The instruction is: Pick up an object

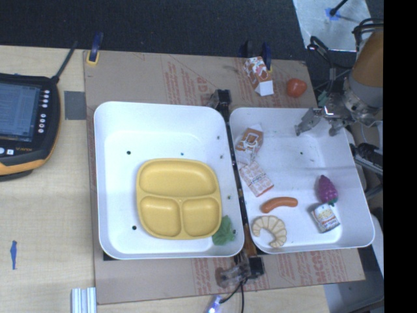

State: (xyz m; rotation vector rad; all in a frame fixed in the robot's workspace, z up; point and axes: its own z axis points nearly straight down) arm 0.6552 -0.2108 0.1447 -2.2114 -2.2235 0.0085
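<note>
From the camera view, the tool (317,124) hangs over the far right of the right bin (355,240), fingers spread wide and holding nothing. Below it lie a purple toy (326,189) and small can (326,217); down-left, a sausage (279,205) and croissant (270,230).

A yellow-and-black handheld control pendant (25,124) lay at the surface's left edge, its screen facing up. A blue pen (13,253) lay near the front-left corner. A sheet of brown cardboard (163,77) covered the middle of the surface beneath both bins. A small carton (258,74) and a red tomato (296,87) rested on the cardboard's rear edge.
</note>
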